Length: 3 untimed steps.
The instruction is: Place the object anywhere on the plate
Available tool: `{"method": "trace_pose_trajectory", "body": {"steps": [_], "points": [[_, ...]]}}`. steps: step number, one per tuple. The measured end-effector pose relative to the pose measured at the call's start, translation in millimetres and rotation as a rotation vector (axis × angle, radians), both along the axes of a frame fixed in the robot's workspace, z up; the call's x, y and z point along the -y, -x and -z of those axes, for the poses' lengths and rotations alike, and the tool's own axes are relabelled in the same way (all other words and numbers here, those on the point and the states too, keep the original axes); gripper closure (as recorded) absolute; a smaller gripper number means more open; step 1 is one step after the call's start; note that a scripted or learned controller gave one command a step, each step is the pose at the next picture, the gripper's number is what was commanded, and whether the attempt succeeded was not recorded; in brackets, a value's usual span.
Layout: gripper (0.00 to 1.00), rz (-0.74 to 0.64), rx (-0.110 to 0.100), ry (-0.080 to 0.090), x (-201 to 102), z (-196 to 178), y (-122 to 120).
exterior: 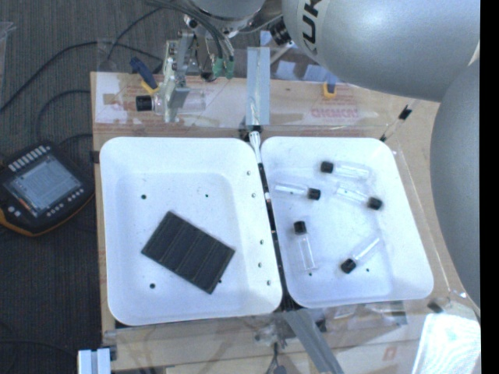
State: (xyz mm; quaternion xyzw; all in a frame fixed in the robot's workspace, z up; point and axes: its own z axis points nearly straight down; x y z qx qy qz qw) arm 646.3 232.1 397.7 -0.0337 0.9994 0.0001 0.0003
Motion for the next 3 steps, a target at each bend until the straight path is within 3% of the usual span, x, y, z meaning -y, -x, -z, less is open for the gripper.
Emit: {"method": "trace_pose_trajectory", "body": {"steps": [1,2,3], "points": [[1.0,-0.278,-0.001,0.0,0,21,-24],[1.0,-1.032,0.003,-0.005,-1,-16,-24],[1.0,-1.029,0.006,-0.016,-2,-23,-26]]}}
